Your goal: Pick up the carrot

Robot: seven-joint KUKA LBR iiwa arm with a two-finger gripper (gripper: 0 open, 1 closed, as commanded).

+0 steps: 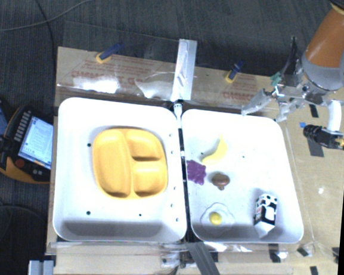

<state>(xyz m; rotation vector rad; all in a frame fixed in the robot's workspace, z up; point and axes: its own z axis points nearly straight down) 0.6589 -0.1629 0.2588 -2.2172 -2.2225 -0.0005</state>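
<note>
My gripper (275, 101) hangs above the far right corner of the right bin (289, 168), just past its back rim, below the arm's orange band (332, 35). Inside that bin lie a yellow banana-shaped piece (215, 151), a purple bunch (195, 171), a small brown lump (219, 180), a fried egg (215, 217) and a black-and-white carton (265, 210). All of them lie well below and to the left of the gripper.
The left bin (70, 203) holds a yellow divided plate (130, 162). A ridge (181, 165) separates the two bins. Clear plastic sheeting and clips (109, 52) lie along the back of the bench. A handheld pendant (27, 145) rests off the bench at far left.
</note>
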